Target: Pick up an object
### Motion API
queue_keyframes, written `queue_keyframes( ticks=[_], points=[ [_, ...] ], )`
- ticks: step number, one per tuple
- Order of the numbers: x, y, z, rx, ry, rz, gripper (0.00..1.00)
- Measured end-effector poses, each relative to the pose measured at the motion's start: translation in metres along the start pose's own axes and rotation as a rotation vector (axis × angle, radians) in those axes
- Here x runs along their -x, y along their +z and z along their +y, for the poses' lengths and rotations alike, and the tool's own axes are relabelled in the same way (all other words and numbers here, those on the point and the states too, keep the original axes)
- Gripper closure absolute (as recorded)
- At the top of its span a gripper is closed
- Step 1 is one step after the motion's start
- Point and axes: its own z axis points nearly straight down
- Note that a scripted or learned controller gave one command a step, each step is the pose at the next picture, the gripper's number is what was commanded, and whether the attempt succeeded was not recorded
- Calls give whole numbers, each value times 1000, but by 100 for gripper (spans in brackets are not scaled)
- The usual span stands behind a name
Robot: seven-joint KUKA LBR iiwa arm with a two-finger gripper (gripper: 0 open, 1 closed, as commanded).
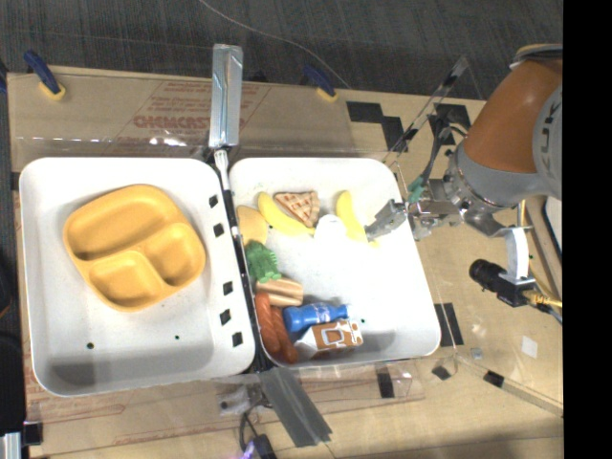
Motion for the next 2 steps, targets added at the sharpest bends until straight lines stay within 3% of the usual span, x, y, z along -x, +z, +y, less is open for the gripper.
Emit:
queue_keyframes(
  ticks=[1,2],
  points=[
    [4,143,11,-7,338,3,0],
    [-39,155,90,-41,599,-6,0]
  ],
)
